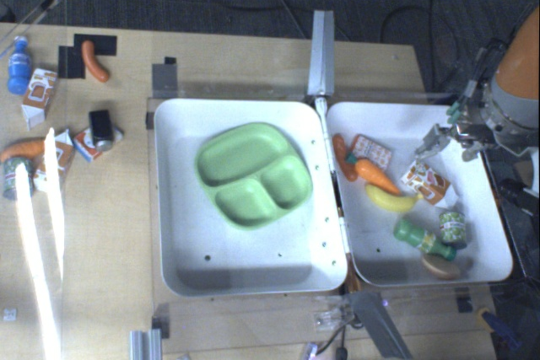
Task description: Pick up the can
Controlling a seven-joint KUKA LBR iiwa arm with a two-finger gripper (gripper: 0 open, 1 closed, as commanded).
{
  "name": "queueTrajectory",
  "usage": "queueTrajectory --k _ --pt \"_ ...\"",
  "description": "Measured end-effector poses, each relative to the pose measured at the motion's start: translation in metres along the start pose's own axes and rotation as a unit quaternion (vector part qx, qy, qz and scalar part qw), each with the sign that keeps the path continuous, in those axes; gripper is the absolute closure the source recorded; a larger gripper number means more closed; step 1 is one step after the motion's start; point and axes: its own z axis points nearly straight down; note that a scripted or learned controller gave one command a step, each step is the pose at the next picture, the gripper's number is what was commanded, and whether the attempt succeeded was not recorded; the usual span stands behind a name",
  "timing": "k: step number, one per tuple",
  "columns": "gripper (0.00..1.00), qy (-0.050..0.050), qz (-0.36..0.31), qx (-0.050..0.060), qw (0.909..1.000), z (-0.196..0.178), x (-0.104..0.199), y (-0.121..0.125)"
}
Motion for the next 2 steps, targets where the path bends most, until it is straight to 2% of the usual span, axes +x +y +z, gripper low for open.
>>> queueTrajectory --k 1,2 --pt "0.0 0.0 -0.127 0.0 0.9919 0.074 -0.04 -0.058" --pt "0.0 -0.002 -0.122 -0.005 0.9926 0.135 -0.052 -0.08"
